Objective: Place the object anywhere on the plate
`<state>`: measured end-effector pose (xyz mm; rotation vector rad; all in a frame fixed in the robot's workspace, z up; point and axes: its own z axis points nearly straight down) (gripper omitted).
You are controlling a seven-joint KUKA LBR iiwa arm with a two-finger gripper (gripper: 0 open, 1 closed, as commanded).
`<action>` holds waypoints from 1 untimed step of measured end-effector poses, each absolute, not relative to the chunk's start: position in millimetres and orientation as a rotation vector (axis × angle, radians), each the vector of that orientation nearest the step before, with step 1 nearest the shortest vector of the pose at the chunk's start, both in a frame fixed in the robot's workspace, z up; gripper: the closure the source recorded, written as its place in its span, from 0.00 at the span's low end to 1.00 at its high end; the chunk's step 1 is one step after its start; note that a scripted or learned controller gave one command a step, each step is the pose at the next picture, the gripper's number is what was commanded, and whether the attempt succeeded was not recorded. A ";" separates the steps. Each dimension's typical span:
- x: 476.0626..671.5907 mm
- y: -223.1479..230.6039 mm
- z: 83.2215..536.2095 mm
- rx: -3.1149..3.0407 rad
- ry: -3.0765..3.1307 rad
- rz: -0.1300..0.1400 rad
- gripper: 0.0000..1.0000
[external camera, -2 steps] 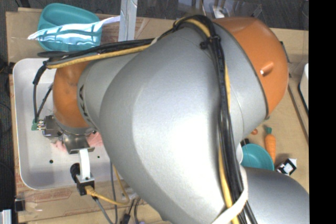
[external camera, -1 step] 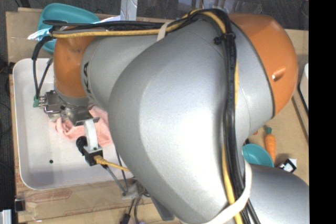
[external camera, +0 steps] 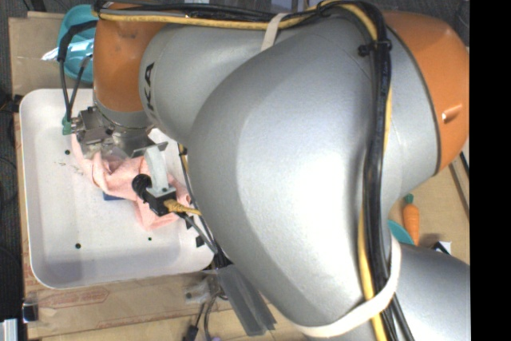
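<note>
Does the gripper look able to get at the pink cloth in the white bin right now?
Probably yes: the gripper is directly over the pink cloth in the white bin, and nothing visible lies on top of the cloth.

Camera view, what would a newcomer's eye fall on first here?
The grey arm with its orange band looms over most of the scene, reaching in from the right. Its hand sits low over a pink cloth in the left white bin. A teal thing peeks out past the bin's far edge.
</note>
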<state>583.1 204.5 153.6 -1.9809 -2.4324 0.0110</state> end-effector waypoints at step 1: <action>614.7 130.1 133.8 -2.100 -2.332 0.008 1.00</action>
